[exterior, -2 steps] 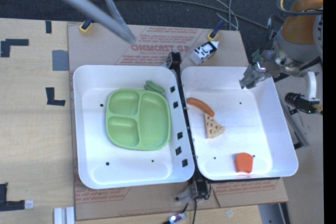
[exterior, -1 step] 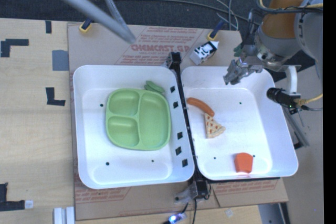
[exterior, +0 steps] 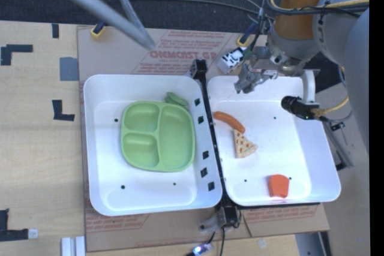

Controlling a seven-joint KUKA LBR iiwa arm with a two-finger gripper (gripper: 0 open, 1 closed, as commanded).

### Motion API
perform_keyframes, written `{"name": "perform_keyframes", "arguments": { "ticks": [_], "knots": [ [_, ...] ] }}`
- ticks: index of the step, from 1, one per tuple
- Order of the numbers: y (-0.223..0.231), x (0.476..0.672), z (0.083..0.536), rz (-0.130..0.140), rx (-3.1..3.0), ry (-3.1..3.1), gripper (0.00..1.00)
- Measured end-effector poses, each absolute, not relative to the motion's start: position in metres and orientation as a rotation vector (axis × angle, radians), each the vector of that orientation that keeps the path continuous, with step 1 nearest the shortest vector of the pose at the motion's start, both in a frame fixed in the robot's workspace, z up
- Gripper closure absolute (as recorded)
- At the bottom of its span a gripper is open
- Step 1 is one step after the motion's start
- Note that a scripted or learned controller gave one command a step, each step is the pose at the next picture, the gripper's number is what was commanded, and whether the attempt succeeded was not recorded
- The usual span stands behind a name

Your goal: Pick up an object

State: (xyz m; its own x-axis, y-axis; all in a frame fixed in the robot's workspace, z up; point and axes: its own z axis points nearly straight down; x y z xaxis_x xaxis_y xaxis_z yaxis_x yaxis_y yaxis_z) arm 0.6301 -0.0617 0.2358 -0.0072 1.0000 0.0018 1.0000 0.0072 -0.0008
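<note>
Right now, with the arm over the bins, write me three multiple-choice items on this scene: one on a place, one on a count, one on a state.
1. Where does the green divided plate lie?
A. In the left bin
B. In the right bin
C. On the cardboard behind the bins

2. How many loose items lie in the right bin?
A. One
B. Three
C. Five

3. Where is the gripper relative to the pizza slice?
A. Clamped on it
B. Pressing it flat
C. Apart from it, near the bin's far edge

Answers:
1. A, the plate sits inside the left bin's walls.
2. B, the hot dog, the pizza slice and the orange block lie there.
3. C, bare white floor separates the gripper from the slice.
</note>
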Motion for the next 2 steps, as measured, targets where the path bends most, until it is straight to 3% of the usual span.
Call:
{"name": "perform_keyframes", "arguments": {
  "ticks": [2],
  "knots": [
    [0.046, 0.64, 0.23, 0.002, -2.213, -2.227, 1.0]
  ]
}}
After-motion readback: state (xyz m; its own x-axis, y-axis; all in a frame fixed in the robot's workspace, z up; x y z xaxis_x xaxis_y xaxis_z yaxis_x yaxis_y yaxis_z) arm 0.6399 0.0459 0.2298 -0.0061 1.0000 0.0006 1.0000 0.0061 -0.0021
